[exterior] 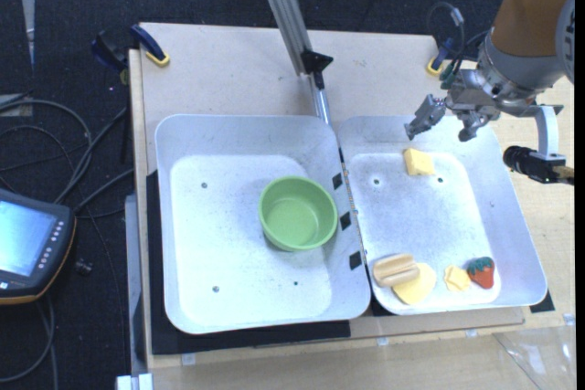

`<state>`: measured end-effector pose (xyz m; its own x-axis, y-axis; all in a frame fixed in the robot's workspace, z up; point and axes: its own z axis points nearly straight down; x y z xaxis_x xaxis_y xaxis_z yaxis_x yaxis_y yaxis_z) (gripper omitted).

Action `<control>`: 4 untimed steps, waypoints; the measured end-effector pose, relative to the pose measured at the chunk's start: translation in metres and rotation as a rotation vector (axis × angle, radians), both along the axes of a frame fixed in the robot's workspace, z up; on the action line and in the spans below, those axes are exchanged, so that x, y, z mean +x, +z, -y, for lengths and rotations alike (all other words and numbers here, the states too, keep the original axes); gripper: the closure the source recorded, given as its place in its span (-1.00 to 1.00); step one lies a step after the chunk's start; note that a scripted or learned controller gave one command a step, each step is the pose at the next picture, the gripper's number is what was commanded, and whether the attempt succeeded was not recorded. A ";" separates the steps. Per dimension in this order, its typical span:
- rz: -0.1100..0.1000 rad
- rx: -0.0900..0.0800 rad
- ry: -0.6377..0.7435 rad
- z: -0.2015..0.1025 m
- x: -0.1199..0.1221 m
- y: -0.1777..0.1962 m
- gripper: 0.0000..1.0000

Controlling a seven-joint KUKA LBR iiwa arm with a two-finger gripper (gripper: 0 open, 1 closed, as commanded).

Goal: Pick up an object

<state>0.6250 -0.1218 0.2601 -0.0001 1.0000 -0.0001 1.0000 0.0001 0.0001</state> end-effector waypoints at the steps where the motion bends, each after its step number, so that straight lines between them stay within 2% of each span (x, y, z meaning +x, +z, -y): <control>1: -0.004 0.000 0.000 0.006 -0.006 -0.046 -1.00; 3: -0.005 0.001 0.000 0.000 -0.004 -0.161 -1.00; 4: 0.000 0.000 0.000 0.001 -0.003 -0.148 1.00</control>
